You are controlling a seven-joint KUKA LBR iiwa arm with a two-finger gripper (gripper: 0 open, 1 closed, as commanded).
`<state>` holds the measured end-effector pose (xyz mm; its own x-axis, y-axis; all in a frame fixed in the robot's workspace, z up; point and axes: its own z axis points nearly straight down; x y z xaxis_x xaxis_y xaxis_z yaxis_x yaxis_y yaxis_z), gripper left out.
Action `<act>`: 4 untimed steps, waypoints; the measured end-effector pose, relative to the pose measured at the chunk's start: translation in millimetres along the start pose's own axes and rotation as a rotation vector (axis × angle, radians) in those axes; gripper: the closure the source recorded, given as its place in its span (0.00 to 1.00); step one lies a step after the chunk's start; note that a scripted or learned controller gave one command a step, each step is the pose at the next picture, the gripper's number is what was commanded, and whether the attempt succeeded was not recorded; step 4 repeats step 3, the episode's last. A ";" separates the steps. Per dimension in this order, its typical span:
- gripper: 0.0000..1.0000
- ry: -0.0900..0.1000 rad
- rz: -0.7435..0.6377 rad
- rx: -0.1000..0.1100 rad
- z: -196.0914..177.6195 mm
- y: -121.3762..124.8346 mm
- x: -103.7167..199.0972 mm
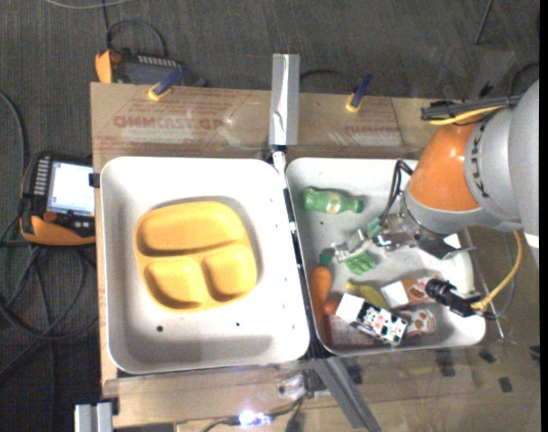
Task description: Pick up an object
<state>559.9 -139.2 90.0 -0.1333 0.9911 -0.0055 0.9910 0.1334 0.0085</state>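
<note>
Fixed above the bench, looking down at a slant. Far enough back to take in both white bins: left bin (121, 331) toward nine o'clock, right bin (471, 331) toward three o'clock, dark floor around. Arm (489, 165) entering from two to three o'clock.

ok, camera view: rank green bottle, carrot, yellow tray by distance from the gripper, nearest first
Gripper is in the right bin.
1. Green bottle: right bin, up-left of the gripper. Carrot: right bin's left wall, down-left. Too close to call between these two.
2. Yellow tray: left bin, farthest.
</note>
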 end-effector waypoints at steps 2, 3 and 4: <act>1.00 -0.002 -0.001 -0.002 -17.3 1.3 -0.4; 1.00 0.002 0.182 0.011 -125.7 19.9 55.2; 1.00 0.002 0.182 0.011 -125.7 19.9 55.2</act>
